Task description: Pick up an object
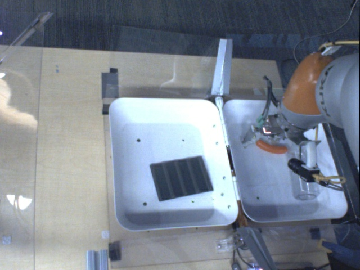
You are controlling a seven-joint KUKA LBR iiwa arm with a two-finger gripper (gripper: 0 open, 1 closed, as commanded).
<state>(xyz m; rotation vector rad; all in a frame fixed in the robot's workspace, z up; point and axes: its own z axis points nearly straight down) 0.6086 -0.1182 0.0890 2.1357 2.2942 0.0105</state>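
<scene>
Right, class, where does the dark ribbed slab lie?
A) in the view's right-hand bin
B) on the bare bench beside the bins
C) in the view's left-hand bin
C: the dark ribbed slab lies flat on the floor of the left-hand bin, apart from the pincer over the right-hand bin.

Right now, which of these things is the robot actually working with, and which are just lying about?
Likely in the job: gripper, orange object just beneath it, right bin.
Lying about: dark ribbed slab in the left bin.
</scene>
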